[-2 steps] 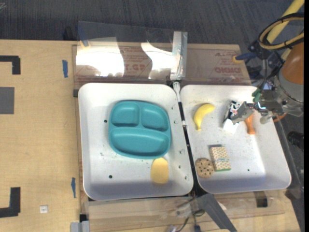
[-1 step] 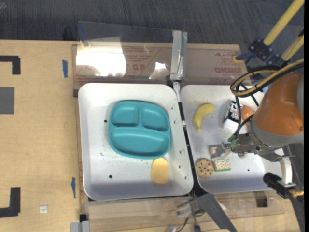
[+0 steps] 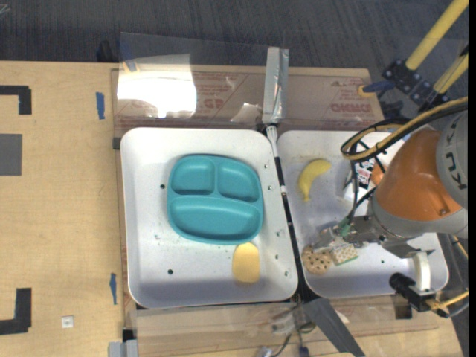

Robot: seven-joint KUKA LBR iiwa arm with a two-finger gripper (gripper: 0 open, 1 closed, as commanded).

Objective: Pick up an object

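Note:
In the right bin [image 3: 416, 274], a yellow banana [image 3: 312, 175] lies near the back left corner. At the front left of that bin sit a round chocolate-chip cookie [image 3: 316, 260] and, touching its right side, a small pale square cracker [image 3: 344, 254]. My gripper [image 3: 338, 234] hangs low over the bin floor, just behind the cookie and cracker, reaching in from the right below the orange band [image 3: 409, 181]. I see nothing held in it.
The left bin [image 3: 141, 199] holds a teal divided plate [image 3: 216, 198] and a yellow oval piece [image 3: 246, 262] near the front edge. A ridge [image 3: 282, 199] divides the two bins. Cables [image 3: 372, 143] loop above the arm. A clear panel [image 3: 193, 88] stands behind the bins.

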